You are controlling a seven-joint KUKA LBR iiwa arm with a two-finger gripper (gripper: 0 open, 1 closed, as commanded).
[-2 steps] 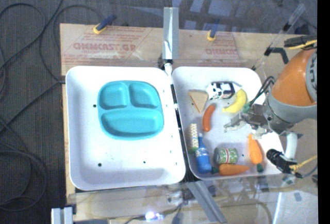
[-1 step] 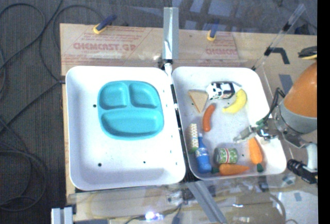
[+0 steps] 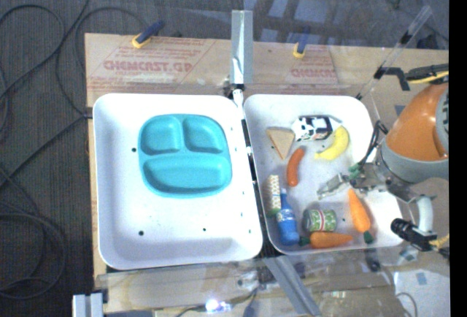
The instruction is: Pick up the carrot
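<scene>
A robot lab: cardboard-topped bench (image 3: 182, 60), loose cables (image 3: 44, 9) on grey carpet (clamps (image 3: 147, 33) at the edge).

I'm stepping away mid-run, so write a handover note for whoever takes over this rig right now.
Claw: low in the right bin, right side; I can't tell whether it grips anything.
Carrots: one lies just below the claw near the right wall, a second lies along the bottom edge beside the can.
Done: nothing lifted yet.
Left: grasp a carrot and raise it.
Left bin holds a blue tray.
</scene>
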